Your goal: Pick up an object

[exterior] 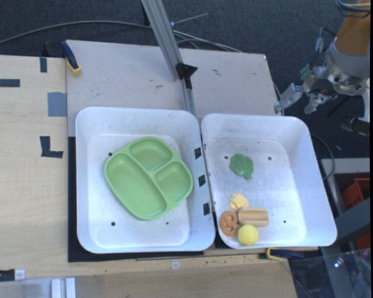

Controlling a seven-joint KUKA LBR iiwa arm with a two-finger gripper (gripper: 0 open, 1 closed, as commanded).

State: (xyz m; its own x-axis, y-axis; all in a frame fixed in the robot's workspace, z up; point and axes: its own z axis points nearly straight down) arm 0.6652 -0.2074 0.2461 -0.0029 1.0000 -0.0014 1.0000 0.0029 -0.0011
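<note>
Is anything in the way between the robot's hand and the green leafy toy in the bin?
Nothing visible blocks it. The hand hangs outside the right bin, past its far right corner. The green leafy toy lies alone on the bin floor, apart from the other toys at the near edge. Only the bin's low wall lies between.

text: none readable | labels: none | numbers: none

Arm at far right, gripper (pixel 300 100) hanging free.
The grey arm (pixel 351 39) with its orange band reaches in, wrist bent leftward; the fingers (pixel 287 98) stand spread apart, holding nothing.
</note>
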